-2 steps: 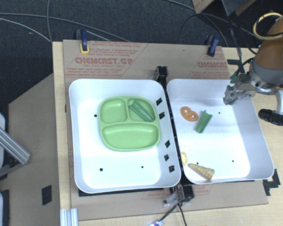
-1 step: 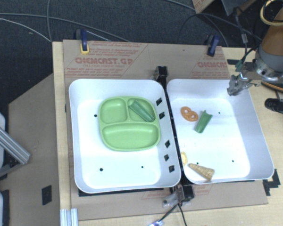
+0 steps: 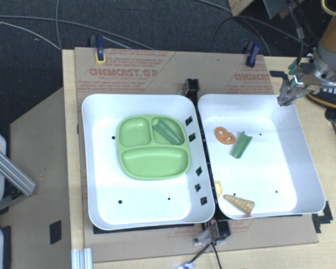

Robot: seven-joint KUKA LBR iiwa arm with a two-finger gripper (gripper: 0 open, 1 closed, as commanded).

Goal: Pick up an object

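While the claw point(image 3: 284, 98) hangs over the right bin's point(image 3: 291, 150) far corner, grip unreadable, a pretzel point(image 3: 224, 135) lies inside; board point(image 3: 157, 72) print reads "CHEMCAST".

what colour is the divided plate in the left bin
Light green: the divided plate, seen in the camera view.

The scene is viewed from one fixed camera set above the bench point(image 3: 157, 66), looking down at a slant. Both white bins are taken in whole — the left bin point(image 3: 101, 195) and the right bin point(image 3: 291, 167) — with the bench's far edge toward the top of the frame and its near edge at the bottom. The distance is moderate: dark floor point(image 3: 33, 49) is seen beyond the bench's far and left edges.
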